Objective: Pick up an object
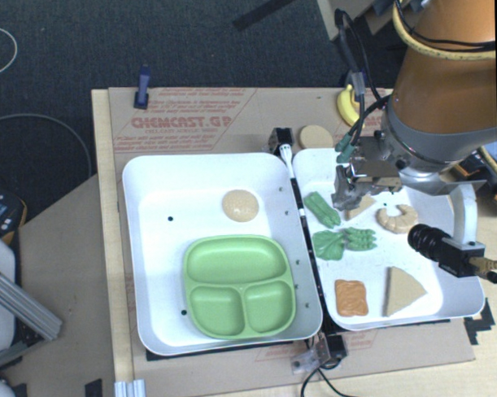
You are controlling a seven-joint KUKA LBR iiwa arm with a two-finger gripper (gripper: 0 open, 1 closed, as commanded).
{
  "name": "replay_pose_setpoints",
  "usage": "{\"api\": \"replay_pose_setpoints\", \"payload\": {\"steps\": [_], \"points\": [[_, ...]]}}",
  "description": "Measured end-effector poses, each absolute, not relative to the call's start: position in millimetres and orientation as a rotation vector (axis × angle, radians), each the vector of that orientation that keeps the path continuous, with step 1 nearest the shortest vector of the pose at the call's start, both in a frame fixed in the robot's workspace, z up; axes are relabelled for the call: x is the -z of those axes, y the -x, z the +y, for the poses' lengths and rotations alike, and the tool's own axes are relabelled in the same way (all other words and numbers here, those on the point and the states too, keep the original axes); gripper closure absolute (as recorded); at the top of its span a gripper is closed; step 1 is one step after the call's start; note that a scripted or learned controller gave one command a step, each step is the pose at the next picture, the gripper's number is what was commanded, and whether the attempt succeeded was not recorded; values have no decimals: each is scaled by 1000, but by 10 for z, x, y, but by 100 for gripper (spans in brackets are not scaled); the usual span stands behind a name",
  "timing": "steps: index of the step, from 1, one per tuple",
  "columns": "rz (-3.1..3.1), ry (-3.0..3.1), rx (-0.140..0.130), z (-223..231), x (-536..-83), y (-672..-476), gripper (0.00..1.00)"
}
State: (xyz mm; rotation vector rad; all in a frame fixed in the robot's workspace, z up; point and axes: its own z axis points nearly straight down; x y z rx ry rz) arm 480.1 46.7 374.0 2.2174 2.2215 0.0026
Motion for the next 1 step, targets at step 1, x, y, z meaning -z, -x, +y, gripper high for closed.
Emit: {"api": "replay_pose_setpoints", "payload": {"steps": [1], "points": [[2230, -2219, 5, 1158, -3381, -4786, 100]]}}
